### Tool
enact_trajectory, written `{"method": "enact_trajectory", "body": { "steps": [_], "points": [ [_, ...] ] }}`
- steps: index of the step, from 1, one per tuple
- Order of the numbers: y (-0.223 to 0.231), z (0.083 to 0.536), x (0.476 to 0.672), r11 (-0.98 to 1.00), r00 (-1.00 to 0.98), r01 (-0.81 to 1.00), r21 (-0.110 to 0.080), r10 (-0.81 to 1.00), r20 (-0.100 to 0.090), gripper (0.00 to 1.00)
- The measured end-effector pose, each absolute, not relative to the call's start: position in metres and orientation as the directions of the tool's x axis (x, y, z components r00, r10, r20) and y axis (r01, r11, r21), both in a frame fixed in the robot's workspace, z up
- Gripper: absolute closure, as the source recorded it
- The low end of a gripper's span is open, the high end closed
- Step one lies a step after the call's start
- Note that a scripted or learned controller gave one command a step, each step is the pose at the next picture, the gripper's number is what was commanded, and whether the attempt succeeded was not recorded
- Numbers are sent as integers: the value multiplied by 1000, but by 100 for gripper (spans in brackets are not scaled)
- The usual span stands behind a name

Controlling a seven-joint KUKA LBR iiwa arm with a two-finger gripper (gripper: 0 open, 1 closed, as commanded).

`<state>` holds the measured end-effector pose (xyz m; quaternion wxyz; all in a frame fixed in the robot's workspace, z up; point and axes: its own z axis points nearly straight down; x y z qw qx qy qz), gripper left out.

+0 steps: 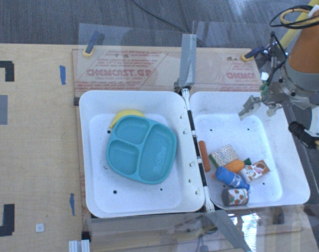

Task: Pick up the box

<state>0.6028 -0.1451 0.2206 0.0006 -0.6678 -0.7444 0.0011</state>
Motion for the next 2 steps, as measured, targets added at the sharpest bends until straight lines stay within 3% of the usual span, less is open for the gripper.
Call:
{"method": "enact_trajectory", "body": {
  "steps": [1, 2],
  "points": [
    [-106, 120, 528, -27, 27, 1000, -8, 1000, 1, 0],
    [-95, 92, 530, -69, 69, 998, 6, 998, 3, 0]
  ]
}}
